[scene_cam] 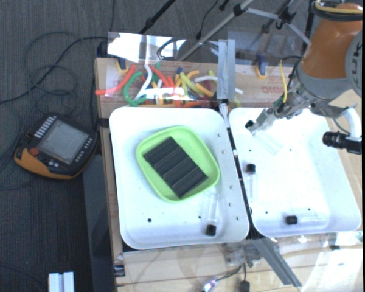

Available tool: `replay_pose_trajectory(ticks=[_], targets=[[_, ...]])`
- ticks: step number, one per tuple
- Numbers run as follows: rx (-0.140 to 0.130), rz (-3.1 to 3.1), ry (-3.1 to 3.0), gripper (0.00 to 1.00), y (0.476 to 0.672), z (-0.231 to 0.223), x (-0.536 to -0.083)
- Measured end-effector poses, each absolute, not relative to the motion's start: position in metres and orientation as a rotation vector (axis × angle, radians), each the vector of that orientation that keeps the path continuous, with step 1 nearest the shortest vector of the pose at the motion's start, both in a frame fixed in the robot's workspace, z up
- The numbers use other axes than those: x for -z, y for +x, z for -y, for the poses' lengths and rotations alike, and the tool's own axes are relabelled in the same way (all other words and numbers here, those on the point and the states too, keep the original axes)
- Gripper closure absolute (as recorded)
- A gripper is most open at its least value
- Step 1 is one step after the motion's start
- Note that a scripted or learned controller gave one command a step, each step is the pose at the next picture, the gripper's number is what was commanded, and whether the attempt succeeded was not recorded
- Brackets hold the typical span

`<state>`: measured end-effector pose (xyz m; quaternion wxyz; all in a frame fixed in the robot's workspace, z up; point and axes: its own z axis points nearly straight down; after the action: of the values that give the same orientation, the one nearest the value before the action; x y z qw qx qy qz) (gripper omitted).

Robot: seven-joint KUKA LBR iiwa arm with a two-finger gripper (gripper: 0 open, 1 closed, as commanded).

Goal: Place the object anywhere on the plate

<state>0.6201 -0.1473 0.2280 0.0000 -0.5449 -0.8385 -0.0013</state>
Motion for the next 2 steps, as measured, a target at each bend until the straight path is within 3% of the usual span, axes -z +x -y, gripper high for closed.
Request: replay_pose_trajectory(ticks=[1,2], targets=[[-0.001,2.583,-1.782,1.0,0.556,0.05,-0.183],[-0.003,2.543,-1.84,1.0,0.5,-0.011,-0.228]])
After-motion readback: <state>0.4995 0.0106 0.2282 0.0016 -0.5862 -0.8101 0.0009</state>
